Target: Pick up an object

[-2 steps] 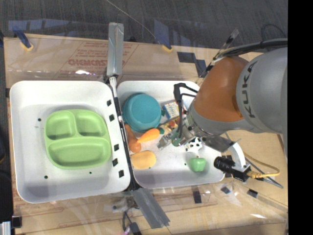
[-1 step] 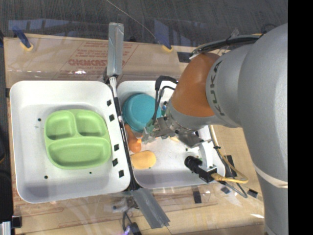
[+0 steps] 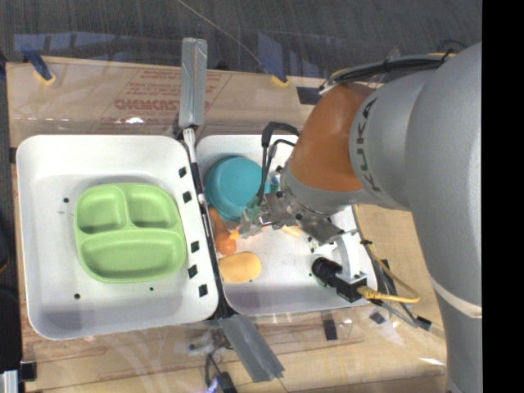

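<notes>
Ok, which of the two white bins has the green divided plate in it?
The left bin. The green divided plate lies in it alone; the right bin holds the teal bowl.

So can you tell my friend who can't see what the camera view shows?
A grey and orange robot arm reaches into the right white bin, its gripper low beside a teal bowl, an orange piece and a yellow piece. The left bin holds a green divided plate.

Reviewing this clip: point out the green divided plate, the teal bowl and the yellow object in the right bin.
green divided plate (image 3: 128,232), camera view, centre ridge.
teal bowl (image 3: 235,186), camera view, its rounded side.
yellow object (image 3: 240,266), camera view, its middle.
</notes>
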Tool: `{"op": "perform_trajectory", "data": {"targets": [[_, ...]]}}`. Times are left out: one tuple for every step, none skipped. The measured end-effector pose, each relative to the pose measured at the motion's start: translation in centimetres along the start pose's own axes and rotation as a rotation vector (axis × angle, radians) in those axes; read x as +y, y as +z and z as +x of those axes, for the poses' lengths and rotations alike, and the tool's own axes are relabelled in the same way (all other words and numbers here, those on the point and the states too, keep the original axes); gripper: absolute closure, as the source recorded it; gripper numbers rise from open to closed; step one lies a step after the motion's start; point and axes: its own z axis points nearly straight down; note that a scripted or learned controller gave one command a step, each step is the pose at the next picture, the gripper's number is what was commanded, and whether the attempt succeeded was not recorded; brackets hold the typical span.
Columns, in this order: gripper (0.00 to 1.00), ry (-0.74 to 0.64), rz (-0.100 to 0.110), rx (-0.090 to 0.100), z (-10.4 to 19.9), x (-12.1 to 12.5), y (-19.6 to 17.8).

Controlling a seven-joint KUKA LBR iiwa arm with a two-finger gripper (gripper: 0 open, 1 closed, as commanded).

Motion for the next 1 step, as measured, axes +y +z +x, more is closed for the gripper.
{"op": "perform_trajectory", "data": {"targets": [[1.00,-0.007,0.001,0.000,0.06,0.10,-0.94]]}}
